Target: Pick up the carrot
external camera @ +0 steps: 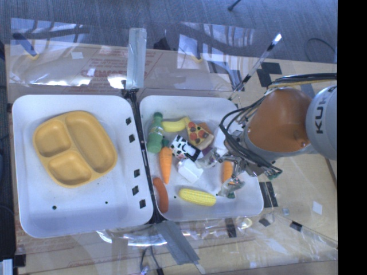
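I see a taped, film-covered bench (pixel 189 67) on grey carpet; my gripper (pixel 232 179) hangs over the right bin (pixel 241 105), clamped around a small carrot (pixel 227 171).

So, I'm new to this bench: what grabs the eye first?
The orange band of the arm bulks over the right bin, beside a jumble of toy food including a carrot and corn cob. In the left bin sits a yellow divided plate.

"KU", sideways black letters, on grey arm (pixel 322 119)
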### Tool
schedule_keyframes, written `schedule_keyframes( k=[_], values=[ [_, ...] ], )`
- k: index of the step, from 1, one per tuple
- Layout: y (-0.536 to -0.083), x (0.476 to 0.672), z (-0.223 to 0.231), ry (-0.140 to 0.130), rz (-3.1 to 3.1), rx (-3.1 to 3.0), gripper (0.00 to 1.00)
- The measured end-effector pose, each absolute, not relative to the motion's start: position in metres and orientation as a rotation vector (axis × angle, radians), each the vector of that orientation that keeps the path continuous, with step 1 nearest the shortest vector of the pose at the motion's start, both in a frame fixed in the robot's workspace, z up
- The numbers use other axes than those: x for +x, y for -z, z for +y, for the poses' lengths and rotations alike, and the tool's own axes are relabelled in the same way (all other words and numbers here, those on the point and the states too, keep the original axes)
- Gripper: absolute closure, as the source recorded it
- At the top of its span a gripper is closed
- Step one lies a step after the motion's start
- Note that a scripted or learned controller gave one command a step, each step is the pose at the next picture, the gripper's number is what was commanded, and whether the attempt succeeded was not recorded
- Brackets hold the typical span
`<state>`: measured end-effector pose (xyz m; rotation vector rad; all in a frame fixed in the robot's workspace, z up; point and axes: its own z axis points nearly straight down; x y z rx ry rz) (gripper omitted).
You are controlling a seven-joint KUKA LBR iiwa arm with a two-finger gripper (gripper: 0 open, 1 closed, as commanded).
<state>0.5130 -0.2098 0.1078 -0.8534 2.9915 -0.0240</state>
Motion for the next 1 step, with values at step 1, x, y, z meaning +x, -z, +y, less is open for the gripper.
schedule_keyframes(
  k=[1],
  values=[
    [-0.1195,0.5155,-0.2088,0.029,2.985,-0.862,1.0]
  ],
)
